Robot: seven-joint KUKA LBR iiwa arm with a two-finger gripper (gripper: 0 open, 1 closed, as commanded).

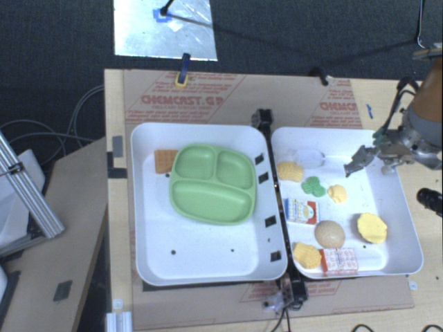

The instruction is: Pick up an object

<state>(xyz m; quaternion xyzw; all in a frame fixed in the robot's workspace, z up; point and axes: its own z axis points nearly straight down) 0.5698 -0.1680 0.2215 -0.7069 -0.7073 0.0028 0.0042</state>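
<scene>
at the desk's right edge i see my hand [361, 160] over the right bin [398, 206]; its grip state is too blurred to tell.

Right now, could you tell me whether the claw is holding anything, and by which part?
Nothing is held: the claw hangs over the right bin with no item between its fingers.

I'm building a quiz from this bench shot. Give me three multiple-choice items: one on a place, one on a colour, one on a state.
1. Where is the green tray?
A. left bin
B. right bin
C. on the bench outside the bins

2. What colour is the small round piece beside the carton?
A. red
B. green
C. blue

3. How does the gripper stand?
A. gripping the tray
B. over the right bin, holding nothing
C. over the left bin

Answers:
1 A: the tray fills the left bin's middle.
2 B: it is bright green.
3 B: nothing sits between its fingers.
</scene>
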